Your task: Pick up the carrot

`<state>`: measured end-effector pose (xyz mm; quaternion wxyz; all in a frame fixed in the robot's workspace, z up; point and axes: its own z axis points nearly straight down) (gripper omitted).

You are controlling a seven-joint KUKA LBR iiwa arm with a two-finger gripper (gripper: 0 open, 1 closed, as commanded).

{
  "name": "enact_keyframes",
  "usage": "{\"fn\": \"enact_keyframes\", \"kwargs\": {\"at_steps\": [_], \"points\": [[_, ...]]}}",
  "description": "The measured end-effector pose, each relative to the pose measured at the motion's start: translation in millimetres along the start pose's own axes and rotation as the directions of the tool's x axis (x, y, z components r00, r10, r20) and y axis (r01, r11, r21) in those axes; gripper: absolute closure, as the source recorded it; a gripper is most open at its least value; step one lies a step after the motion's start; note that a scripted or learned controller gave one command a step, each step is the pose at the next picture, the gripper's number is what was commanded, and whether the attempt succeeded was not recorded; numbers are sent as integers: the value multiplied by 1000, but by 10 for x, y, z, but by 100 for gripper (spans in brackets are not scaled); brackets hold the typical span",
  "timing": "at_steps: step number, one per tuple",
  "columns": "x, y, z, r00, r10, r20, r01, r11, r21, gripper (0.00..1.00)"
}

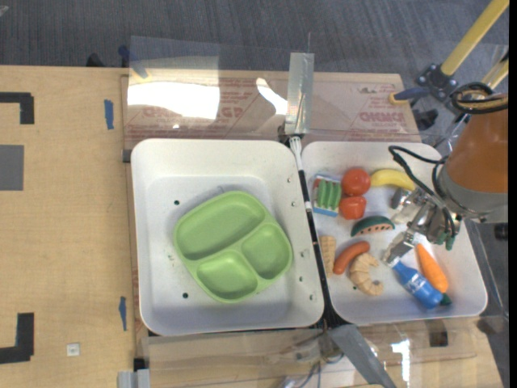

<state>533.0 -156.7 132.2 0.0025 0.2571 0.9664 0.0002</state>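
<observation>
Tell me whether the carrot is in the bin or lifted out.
In the bin. The carrot lies flat on the right bin's floor beside the blue bottle, with the gripper just above-left of it.

Bright, even overhead light fills the scene, and both white bins [153, 241] read clean with only soft, short shadows under the green divided plate [233, 245]. Strong white glare sits on the clear plastic sheet [174, 99] behind the bins. Focus is slightly soft throughout.

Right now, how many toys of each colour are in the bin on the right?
Red: 3, two tomatoes and a sausage
Yellow: 1, banana
Orange: 1, carrot
Blue: 1, bottle
Green: 2, packet, watermelon slice
Tan: 2, croissant, bread
Total: 10
</observation>
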Motion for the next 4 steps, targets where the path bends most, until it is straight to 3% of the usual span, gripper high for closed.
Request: {"fn": "enact_keyframes", "kwargs": {"at_steps": [1, 2, 3, 4], "points": [[-100, -493, 423, 994, -111, 6, 111, 994, -1, 0], [82, -784, 425, 970, 244, 5, -244, 970, -7, 0], [22, -726, 277, 971, 240, 24, -239, 971, -19, 100], [72, -115, 228, 909, 417, 0, -417, 909, 0, 100]]}}
